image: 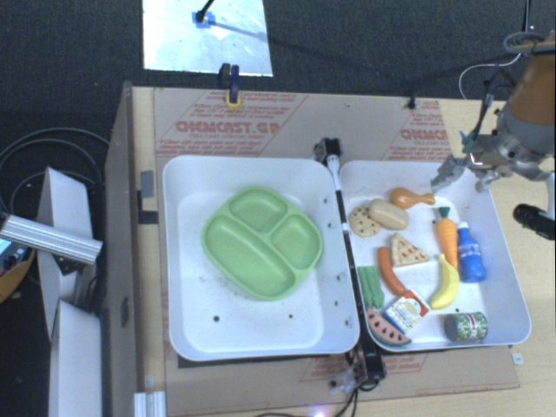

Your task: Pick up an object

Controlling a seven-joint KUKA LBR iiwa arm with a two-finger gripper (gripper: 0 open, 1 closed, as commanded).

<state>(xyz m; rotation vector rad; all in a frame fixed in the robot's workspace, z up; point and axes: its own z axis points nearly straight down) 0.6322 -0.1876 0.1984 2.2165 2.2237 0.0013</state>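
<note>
The right bin (508,298) holds several toy foods. A chicken drumstick (410,198), a tan potato (388,214) and a cookie (364,223) lie at its far left. A carrot (446,237), a blue bottle (470,252), a banana (446,283), a pizza slice (407,252) and a red sausage (390,270) fill the middle. A watermelon slice (387,328), a small carton (405,307) and a can (466,326) sit near the front. My gripper (463,179) hangs open over the bin's far right rim, above and right of the drumstick, with nothing between its fingers.
The left bin (195,320) holds a green divided plate (262,242). A black divider (343,233) runs between the bins. The arm (530,120) comes in from the upper right. Cardboard (261,120) lies behind the bins.
</note>
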